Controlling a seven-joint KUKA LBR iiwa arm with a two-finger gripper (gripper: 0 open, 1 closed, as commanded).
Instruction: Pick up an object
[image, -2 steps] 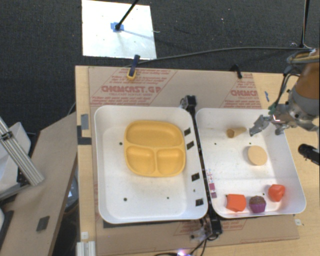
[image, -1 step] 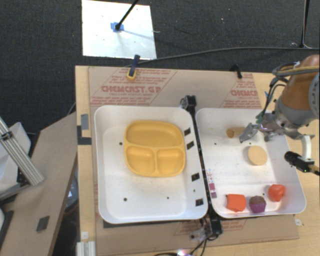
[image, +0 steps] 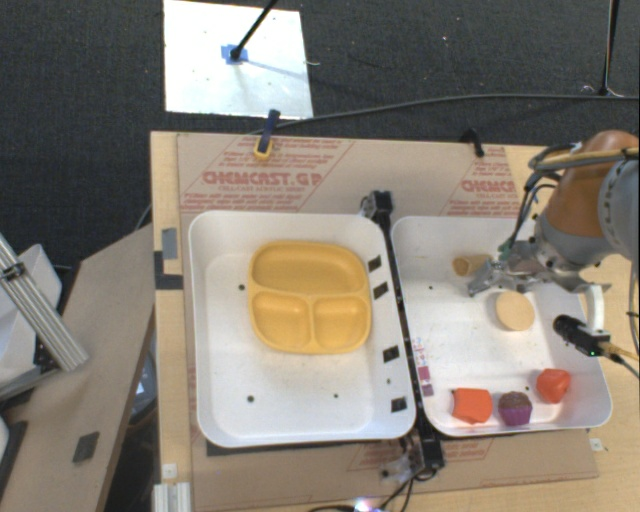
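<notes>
Here, a pale tan round disc (image: 515, 311) is seen lying flat in the right bin (image: 440, 330), toward its far right; being round, no long axis or heading is shown. Just beyond it the gripper (image: 497, 275) is poised, fingers spread, nothing held. The approach step is judged in hand; lowering and centring over the disc is called for next.

We see the arm (image: 600, 200) run off the right edge, so most of it is cut away. The gripper (image: 497, 275) is a small grey blur over the right bin (image: 440, 330); we cannot make out how its fingers stand. It partly covers a small tan piece (image: 463, 266) whose kind we cannot tell. At the left edge, a metal frame (image: 35, 310) is cropped.
</notes>
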